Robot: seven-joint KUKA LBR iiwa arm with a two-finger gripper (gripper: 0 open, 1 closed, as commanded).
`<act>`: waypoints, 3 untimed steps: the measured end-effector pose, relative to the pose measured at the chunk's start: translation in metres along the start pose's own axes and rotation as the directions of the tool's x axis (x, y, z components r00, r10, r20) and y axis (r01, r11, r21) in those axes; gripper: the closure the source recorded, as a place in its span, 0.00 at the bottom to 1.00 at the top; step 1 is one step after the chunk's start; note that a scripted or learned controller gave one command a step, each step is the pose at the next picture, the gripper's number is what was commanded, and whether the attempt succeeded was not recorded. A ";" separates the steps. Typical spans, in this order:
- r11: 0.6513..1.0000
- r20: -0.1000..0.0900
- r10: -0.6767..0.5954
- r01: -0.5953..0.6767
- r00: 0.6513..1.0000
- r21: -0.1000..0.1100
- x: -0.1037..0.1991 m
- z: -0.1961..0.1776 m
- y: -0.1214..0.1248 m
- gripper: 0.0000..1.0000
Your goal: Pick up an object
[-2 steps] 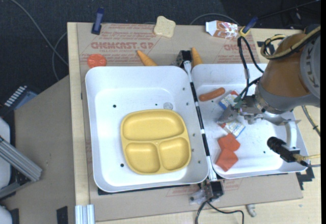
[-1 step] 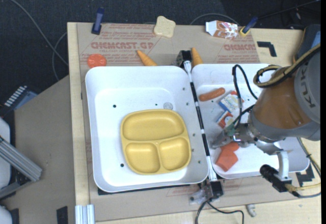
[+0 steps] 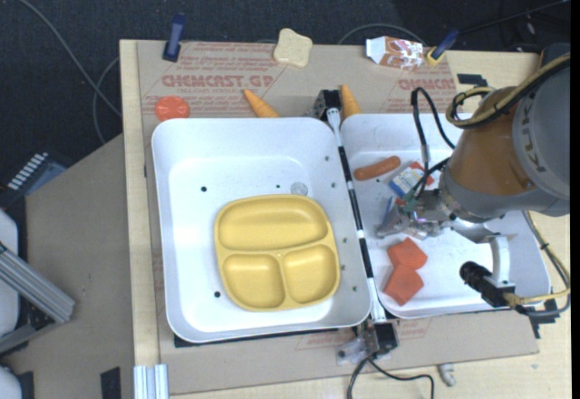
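Observation:
In the right bin (image 3: pixel 535 254) lie an orange-red sausage (image 3: pixel 376 169), a small multicoloured item (image 3: pixel 410 183), and two red blocks (image 3: pixel 408 255) (image 3: pixel 401 284) near the front. My gripper (image 3: pixel 396 224) is low in this bin, reaching in from the right. It sits just above the upper red block and below the multicoloured item. The wrist hides part of what lies under it.
The left bin (image 3: pixel 181 161) holds a yellow divided plate (image 3: pixel 275 249). On the bench behind the bins lie a bread slice (image 3: pixel 293 47), two carrot pieces (image 3: pixel 260 103) (image 3: pixel 349 101), an orange disc (image 3: pixel 170 108), a blue clip (image 3: pixel 173 36) and a printed packet (image 3: pixel 395 51).

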State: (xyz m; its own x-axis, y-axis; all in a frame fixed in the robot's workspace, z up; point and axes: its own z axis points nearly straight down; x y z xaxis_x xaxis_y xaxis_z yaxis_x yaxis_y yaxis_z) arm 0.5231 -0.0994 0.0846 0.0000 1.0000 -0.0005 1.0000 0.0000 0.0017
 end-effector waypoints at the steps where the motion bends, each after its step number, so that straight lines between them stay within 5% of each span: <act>1: 1.000 -0.002 0.001 -0.001 1.000 0.005 0.006 0.000 -0.042 0.00; 2: 1.000 0.000 0.000 0.000 1.000 0.000 -0.007 0.000 -0.003 0.00; 3: 1.000 -0.002 0.001 -0.001 1.000 0.004 0.004 0.000 -0.045 0.00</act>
State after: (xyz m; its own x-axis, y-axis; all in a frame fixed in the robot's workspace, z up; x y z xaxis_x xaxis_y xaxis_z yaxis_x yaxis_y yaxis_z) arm 0.4786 -0.0958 0.0841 0.0008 1.0000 0.0012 1.0000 -0.0008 -0.0026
